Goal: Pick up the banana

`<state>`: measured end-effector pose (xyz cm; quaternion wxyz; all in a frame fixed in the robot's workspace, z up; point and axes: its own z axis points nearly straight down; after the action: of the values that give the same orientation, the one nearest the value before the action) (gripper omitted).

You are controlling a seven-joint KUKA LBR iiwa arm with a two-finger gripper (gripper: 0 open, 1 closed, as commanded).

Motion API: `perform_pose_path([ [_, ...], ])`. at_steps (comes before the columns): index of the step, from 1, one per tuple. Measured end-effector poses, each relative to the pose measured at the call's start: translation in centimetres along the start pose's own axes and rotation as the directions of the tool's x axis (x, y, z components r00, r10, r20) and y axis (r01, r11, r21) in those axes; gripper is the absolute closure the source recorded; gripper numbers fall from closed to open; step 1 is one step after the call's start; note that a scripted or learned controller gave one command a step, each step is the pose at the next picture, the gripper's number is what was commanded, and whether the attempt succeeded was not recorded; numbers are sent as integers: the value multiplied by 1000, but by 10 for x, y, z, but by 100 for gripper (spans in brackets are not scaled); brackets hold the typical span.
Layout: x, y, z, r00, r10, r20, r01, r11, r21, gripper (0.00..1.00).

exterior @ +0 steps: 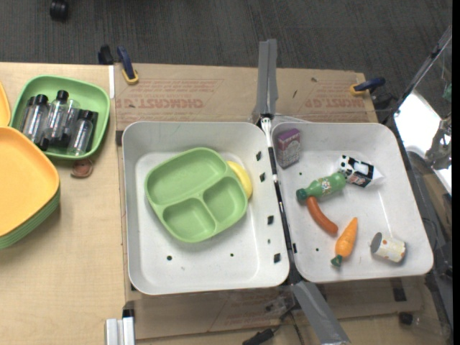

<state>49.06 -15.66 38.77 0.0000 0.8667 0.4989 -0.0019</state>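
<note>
Camera view: the banana (242, 177) is seen tucked under the green tray's (195, 192) right edge — mostly hidden. It is judged light, smooth and slippery, best gripped across its exposed curve. The claw's state cannot be told.

The cardboard sheet (215, 92) under the bins bears red print reading "CHEMCAST" (upside down, printed 2 times).

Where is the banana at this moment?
In the camera view, the banana lies in the left bin, mostly hidden under the right edge of the green divided plate, close to the divider between the two bins.
</note>
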Motion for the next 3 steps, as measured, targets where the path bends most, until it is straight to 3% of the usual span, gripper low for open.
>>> perform_pose_path([
  [1, -24, 3, 68, 892, 452, 1, -452, 892, 3, 100],
  [2, -63, 21, 175, 665, 747, 2, -747, 665, 4, 100],
  [3, -63, 21, 175, 665, 747, 2, -747, 665, 4, 0],
])
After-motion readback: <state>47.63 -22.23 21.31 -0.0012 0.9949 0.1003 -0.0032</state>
